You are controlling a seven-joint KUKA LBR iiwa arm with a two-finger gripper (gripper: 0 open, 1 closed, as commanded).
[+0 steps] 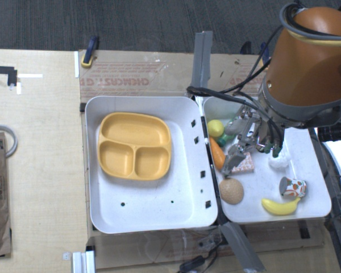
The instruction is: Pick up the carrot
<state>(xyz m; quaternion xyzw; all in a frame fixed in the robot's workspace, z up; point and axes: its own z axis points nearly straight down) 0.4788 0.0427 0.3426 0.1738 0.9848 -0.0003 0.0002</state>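
Now the carrot [217,153] is seen lying in the right bin [310,206], close against its left wall, with a yellow-green ball [215,128] just above it and a brown round thing [232,190] below it. The fingers [236,156] are brought down just beside the carrot, likely so it can be grabbed. Whether they are spread or pressed together cannot be told. A yellow tray [134,145] is kept apart in the left bin [145,216].

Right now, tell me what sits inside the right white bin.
Right white bin: orange carrot, yellow-green round fruit, tan round ball, yellow banana, a small patterned object. The gripper and arm cover the bin's upper part.
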